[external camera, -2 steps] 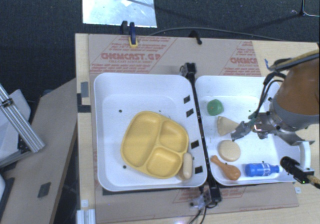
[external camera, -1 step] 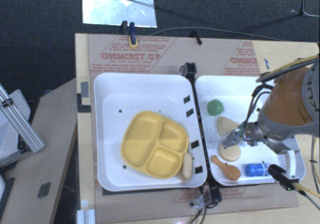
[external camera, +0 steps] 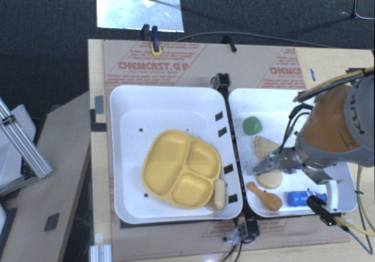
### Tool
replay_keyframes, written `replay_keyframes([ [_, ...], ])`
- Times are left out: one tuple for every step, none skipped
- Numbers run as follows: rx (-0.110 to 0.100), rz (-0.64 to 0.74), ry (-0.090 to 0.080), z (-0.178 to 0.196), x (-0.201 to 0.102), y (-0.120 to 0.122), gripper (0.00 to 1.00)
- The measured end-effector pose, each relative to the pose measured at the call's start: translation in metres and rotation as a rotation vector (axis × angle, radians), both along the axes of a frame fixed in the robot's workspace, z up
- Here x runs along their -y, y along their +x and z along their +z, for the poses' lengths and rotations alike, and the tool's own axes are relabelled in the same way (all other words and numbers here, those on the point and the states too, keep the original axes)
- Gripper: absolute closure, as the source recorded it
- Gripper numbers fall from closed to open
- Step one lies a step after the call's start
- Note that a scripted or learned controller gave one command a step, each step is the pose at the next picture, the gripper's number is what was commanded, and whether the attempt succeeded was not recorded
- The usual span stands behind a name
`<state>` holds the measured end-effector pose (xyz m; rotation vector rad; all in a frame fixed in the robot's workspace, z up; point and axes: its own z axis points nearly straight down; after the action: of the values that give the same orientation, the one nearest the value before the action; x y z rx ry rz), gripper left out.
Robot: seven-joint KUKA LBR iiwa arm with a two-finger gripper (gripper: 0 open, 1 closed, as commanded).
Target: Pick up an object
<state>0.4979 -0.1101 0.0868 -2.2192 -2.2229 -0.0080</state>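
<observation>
Over right-hand shallow white plastic bin (external camera: 345, 201), from the fixed overhead camera: grey two-finger gripper (external camera: 263, 165) low among small items, just above pale tan round disc (external camera: 270, 180). Finger spread impossible to tell; nothing visibly pinched. Nearest candidate judged to be that disc: flat, probably light and stiff, best taken across its edges. Close by: cream wedge-shaped piece (external camera: 265, 146), green round ball (external camera: 252, 125), tan wooden-looking spoon shape (external camera: 265, 197), blue blocky piece (external camera: 297, 198). Left-hand white bin (external camera: 129, 108) held a smooth yellow three-compartment plastic tray (external camera: 181, 167), with a pale beige oblong roll (external camera: 219, 194) touching its corner.
</observation>
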Motion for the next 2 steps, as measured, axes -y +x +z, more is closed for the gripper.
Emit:
replay_keyframes([
  [0.002,0.001,-0.003,0.009,0.000,0.000,1.00],
  [0.004,0.003,-0.005,0.061,-0.004,0.011,1.00],
])
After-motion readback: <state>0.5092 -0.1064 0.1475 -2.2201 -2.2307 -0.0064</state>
